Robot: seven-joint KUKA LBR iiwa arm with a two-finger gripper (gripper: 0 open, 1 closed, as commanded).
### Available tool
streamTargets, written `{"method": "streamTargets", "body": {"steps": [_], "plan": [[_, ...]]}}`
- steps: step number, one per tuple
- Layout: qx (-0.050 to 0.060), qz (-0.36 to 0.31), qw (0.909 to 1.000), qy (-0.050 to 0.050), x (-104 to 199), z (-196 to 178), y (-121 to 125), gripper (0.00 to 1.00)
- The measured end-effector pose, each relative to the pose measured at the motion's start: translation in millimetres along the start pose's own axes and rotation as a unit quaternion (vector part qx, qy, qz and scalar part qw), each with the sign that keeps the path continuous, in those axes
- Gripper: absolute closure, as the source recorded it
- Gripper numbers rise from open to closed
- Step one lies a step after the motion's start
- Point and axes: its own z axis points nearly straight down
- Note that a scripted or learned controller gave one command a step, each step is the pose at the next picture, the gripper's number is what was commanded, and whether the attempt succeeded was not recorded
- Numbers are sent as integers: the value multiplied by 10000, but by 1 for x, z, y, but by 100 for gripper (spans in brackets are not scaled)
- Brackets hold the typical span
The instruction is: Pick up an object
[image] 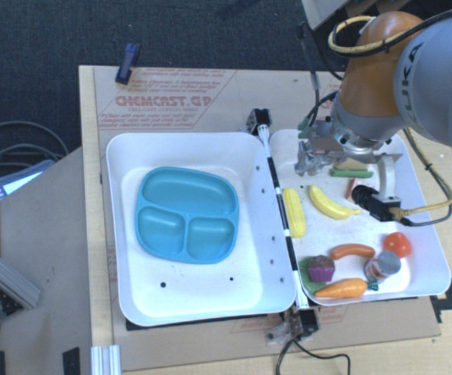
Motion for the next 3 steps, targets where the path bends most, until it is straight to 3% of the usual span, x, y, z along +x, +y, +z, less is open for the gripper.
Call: {"method": "streamTargets", "body": {"steps": [1,2,3], "plan": [[0,15,10000,-18,-119,-8,-16,100],[0,9,10000,-9,-118,-7,-15,0],[14,8,10000,-4,-149,98,41,0]]}}
